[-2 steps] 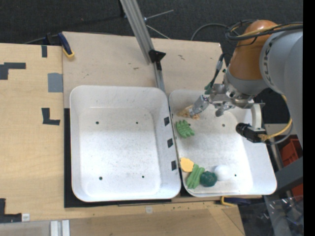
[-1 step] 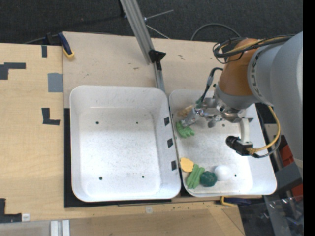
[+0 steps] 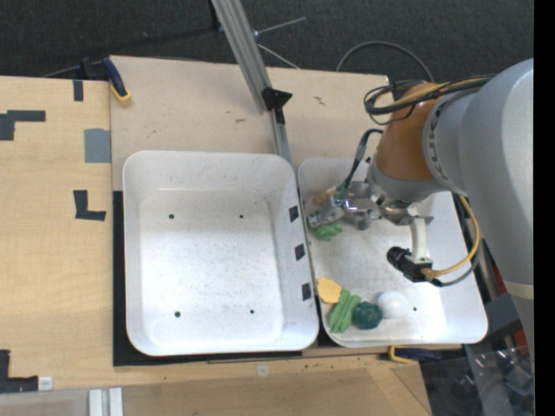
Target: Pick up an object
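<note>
My gripper (image 3: 334, 208) reaches low into the right bin (image 3: 451, 319) near its left wall, under the grey arm with the orange band. A small light green object (image 3: 327, 230) lies right at the fingertips, just below them. At the bin's front left lie a yellow piece (image 3: 329, 290), a green ridged object (image 3: 343, 310), a dark green round object (image 3: 367, 315) and a white ball (image 3: 392, 302). The arm hides much of the bin's back half.
The left bin (image 3: 143, 232) stands beside the right one, their walls touching. A slanted metal pole (image 3: 247, 46) comes down to the bins' shared back edge. A black cable loops by the wrist (image 3: 414, 265).
</note>
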`<state>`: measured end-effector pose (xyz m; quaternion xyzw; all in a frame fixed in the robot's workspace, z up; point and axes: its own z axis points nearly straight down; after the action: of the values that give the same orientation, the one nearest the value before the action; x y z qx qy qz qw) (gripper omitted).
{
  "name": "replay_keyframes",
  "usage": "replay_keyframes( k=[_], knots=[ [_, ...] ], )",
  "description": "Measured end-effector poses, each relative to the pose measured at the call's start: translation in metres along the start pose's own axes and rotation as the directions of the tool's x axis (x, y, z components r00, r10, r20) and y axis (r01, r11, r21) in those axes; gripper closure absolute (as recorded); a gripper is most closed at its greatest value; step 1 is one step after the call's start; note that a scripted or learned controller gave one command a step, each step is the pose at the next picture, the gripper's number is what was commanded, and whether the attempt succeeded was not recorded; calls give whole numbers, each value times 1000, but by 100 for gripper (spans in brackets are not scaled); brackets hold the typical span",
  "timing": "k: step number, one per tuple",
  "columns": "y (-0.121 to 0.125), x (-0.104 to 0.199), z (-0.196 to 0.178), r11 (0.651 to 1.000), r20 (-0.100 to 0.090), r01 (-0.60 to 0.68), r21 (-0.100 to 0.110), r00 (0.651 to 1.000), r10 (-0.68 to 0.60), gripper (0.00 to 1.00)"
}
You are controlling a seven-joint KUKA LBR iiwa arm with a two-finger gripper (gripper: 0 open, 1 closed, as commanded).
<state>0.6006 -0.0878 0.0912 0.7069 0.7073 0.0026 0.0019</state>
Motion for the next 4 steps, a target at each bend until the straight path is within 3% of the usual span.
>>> replay_keyframes(
  k=[1,2,3,4],
  knots=[
    [3,1,-15,1000,0,2,-8,1000,-2,100],
    [7,-5,-59,1000,2,0,4,1000,0,100],
    [4,-10,-121,1000,2,0,1,1000,0,100],
    [5,-10,-157,1000,1,1,4,1000,-1,100]
  ],
)
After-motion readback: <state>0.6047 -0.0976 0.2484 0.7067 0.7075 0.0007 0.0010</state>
